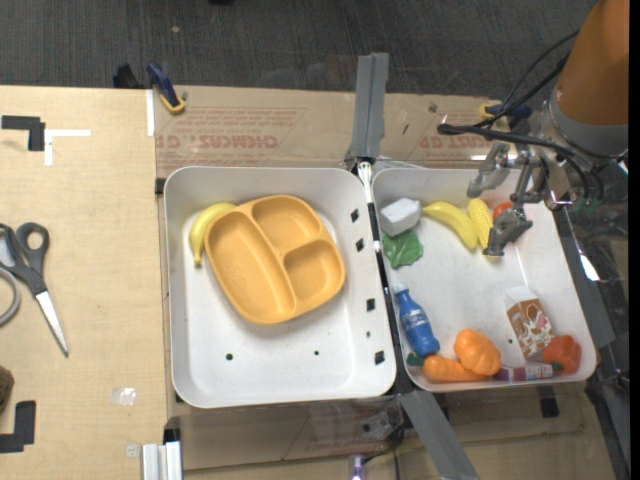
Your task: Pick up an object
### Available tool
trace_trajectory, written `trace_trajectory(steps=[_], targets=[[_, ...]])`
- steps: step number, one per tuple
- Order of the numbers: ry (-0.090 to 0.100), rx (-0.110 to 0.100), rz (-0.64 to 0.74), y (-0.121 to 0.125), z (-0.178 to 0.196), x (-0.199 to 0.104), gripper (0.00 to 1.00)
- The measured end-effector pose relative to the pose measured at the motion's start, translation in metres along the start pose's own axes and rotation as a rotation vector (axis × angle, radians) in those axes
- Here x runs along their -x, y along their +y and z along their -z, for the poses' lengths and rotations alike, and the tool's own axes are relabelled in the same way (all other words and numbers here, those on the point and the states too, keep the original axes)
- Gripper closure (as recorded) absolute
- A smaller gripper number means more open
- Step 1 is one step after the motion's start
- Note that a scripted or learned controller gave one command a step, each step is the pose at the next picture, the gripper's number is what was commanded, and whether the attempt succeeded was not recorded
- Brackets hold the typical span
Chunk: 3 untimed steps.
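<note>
My gripper [493,206] hangs over the back of the right bin [560,268], and its two metal fingers [497,234] stand apart with nothing held between them. Just below and to its left lie a yellow corn cob [479,222] and a banana [450,221]; a small orange-red thing [501,211] peeks out by the fingers. Further left in that bin sit a white block [399,214] and a green leafy piece [404,250]. Along the front are a blue bottle [414,323], an orange pepper [477,350], a carrot [447,370] and a snack packet [529,326].
The left bin [200,358] holds a yellow divided plate [276,258] with a second banana [203,228] at its left rim. A red item [563,351] and a marker [527,373] lie in the right bin's front corner. Scissors [38,283] rest on the bench at far left.
</note>
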State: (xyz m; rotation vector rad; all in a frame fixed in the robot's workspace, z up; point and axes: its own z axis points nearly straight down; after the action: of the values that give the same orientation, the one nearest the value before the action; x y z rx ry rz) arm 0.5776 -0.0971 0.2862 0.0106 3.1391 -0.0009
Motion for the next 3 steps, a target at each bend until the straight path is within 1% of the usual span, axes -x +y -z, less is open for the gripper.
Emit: trace_trajectory(steps=[1,2,3], targets=[[-0.002,0.0,-0.118,-0.014,-0.087,0.07,0.0],[-0.003,-0.001,-0.137,-0.03,-0.193,0.075,0.0],[-0.001,-0.001,-0.168,-0.041,-0.193,0.022,0.0]])
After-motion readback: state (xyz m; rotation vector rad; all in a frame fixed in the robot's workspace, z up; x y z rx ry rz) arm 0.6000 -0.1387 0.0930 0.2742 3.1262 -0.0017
